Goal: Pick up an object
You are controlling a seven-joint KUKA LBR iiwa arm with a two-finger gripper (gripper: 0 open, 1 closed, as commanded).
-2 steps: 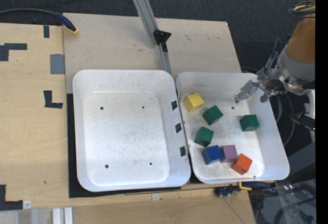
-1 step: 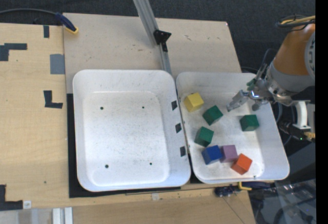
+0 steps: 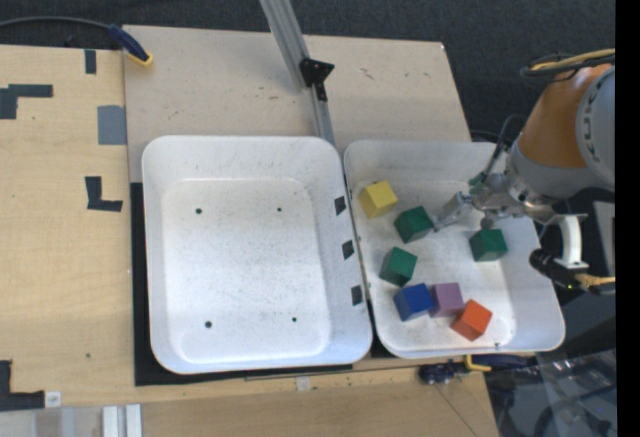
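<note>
Several small cubes lie in the right bin [image 3: 520,325]: a yellow one [image 3: 378,197], three green ones [image 3: 413,223] [image 3: 399,265] [image 3: 488,244], a blue one [image 3: 412,300], a purple one [image 3: 447,297] and an orange one [image 3: 472,319]. My gripper [image 3: 473,214] hangs low over the right bin's upper middle, between the upper green cube and the right green cube. It is open, with nothing between its fingers. The right green cube sits just below and to the right of it.
The left bin [image 3: 160,175] stands beside the right one, their rims touching. A slanted metal pole [image 3: 285,20] comes down to the bins' shared top corner. Blue, purple and orange cubes crowd the right bin's front wall.
</note>
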